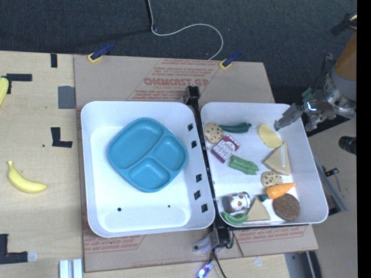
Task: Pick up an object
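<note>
The right bin (310,155) holds several toy foods: a cookie (213,132), a dark green pepper (235,127), a yellow lemon-like piece (268,135), a red and white packet (225,149), a green pickle (243,165), a pale wedge (279,160), a carrot (279,190), a brown patty (286,206) and a silver can (237,201). My gripper (290,118) hangs over that bin's upper right corner, just right of the yellow piece and above it. Nothing shows in its grasp.
The left bin (95,155) carries a blue divided plate (148,153). A banana (24,180) lies on the bench at the far left, with another yellow item (3,89) at the left edge. A white cable (191,30) loops behind the bins.
</note>
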